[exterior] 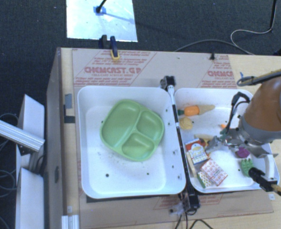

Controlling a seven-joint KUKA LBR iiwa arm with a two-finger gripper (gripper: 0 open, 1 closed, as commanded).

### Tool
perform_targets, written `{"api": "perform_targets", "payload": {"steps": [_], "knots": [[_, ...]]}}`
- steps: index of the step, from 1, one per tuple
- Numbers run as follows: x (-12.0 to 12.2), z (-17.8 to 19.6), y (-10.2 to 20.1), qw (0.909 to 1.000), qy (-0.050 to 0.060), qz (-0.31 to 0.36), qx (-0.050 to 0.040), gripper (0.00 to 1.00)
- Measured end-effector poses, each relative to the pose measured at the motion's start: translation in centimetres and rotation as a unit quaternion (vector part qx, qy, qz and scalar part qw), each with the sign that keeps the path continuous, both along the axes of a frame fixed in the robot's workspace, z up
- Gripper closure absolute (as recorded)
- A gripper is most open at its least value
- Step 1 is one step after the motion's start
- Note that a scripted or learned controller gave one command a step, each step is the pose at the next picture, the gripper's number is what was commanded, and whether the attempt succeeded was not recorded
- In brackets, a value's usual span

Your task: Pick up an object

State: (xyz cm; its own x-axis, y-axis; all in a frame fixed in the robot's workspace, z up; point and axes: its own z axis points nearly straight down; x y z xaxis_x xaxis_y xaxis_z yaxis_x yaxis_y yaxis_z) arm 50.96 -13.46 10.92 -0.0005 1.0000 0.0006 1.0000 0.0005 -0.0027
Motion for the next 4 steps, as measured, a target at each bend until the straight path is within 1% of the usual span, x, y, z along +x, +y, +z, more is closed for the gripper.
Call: {"api": "perform_targets", "payload": {"steps": [1,2,3,4], "knots": [[6.5,-2.1,-0.1,1.0000,-0.006,0.001,-0.0011,0.00],[10.6,-2.1,4.0,1.0000,-0.007,0.002,-0.0009,0.00],[15.3,-2.5,0.6,0.9999,0.016,-0.001,0.0066,0.00],[15.2,-1.6,0.4,0.9998,0.020,0.000,0.0050,1.00]]}}
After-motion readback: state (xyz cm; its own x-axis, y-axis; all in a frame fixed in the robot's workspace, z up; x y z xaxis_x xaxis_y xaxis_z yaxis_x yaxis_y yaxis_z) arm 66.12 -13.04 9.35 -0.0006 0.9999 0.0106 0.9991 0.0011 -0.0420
